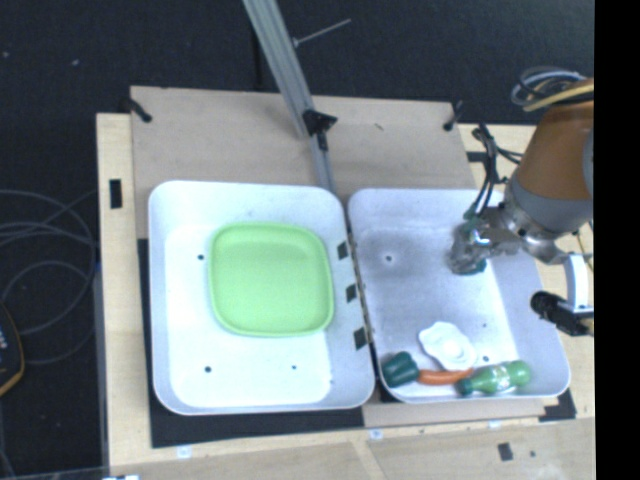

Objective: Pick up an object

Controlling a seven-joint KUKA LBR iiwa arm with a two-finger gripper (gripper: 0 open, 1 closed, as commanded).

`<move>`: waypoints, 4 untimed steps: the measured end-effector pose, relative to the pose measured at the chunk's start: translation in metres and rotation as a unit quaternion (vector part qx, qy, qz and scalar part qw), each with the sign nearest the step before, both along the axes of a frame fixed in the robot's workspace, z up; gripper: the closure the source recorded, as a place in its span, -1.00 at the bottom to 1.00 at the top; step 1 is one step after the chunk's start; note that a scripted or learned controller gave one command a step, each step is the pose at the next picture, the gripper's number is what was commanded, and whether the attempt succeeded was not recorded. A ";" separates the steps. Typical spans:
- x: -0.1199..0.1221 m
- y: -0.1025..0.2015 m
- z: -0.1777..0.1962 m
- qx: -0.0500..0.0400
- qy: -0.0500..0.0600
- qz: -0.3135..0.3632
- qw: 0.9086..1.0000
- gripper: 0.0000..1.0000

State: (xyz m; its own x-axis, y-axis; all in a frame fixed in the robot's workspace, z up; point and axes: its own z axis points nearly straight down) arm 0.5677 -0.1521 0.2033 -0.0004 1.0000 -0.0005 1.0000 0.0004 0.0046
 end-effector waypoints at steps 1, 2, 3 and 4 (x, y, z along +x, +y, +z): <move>0.001 -0.001 0.036 0.000 0.000 0.000 1.000 1.00; 0.000 0.052 0.046 0.001 0.001 0.002 1.000 1.00; 0.000 0.098 0.037 0.000 0.002 0.001 1.000 1.00; -0.007 0.153 0.039 0.001 0.002 0.002 1.000 1.00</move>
State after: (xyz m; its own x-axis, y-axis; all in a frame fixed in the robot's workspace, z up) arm 0.5605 0.0004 0.2421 -0.0039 1.0000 0.0011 1.0000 0.0039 0.0010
